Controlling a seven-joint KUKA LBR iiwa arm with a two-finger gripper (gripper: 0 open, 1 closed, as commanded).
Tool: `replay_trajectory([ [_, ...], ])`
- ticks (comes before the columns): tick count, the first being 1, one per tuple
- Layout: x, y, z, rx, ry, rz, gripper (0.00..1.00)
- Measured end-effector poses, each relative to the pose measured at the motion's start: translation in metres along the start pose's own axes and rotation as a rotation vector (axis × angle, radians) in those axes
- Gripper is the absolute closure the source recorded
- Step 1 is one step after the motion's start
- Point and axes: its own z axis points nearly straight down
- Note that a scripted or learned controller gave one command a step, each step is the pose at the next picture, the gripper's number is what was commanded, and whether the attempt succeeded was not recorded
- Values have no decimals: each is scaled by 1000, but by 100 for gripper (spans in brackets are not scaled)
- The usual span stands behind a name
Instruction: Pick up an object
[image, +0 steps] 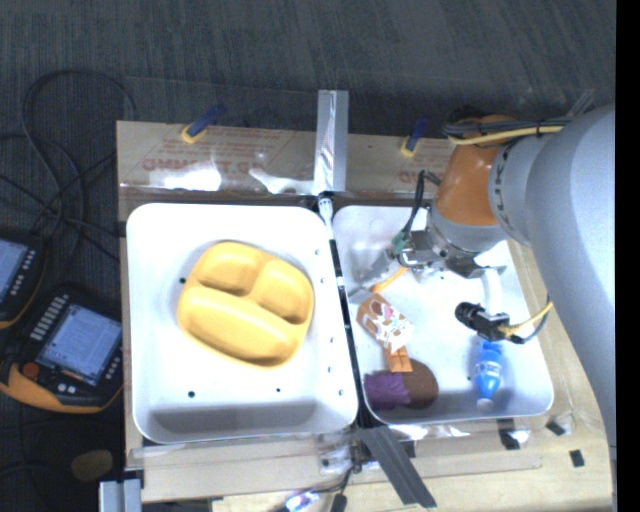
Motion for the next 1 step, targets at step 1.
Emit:
replay_trajectory([
  [1,0,1,-10,0,1,0,100],
])
